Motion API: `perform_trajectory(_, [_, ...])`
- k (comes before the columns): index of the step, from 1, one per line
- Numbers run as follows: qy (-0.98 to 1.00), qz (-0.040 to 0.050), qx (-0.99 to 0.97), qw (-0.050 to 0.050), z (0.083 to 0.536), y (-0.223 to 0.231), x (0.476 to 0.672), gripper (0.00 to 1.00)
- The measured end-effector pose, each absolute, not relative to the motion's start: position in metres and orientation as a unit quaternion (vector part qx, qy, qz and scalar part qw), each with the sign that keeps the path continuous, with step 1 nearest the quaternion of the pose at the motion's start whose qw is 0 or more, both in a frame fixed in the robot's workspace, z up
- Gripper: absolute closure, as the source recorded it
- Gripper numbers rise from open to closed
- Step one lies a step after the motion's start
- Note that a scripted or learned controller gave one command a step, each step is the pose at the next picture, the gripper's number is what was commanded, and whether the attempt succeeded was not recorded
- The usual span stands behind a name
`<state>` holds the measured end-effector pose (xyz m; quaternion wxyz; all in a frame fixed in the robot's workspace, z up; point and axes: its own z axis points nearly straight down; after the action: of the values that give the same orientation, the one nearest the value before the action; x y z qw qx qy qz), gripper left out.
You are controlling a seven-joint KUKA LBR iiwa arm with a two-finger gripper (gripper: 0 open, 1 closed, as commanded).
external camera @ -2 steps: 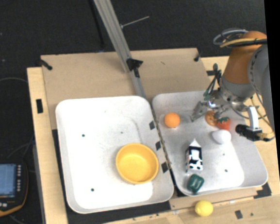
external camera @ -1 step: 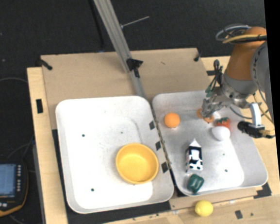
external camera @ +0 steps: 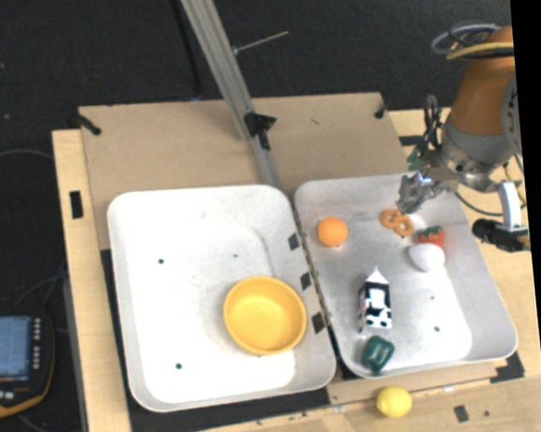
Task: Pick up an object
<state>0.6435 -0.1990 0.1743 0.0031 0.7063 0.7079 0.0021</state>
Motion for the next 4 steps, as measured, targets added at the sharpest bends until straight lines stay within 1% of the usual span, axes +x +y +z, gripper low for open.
perform_trajectory(1, [0.708, 0.0017, 0.706, 0.003, 0.216, -0.201, 0.645, 1.0])
perform_trajectory(2, [0.71, 0.0014, 0.705, 0.001, 0.223, -0.141, 0.638, 1.0])
perform_trajectory(4, [0.708, 0.0004, 0.706, 0.0, 0.215, -0.045, 0.599, 1.0])
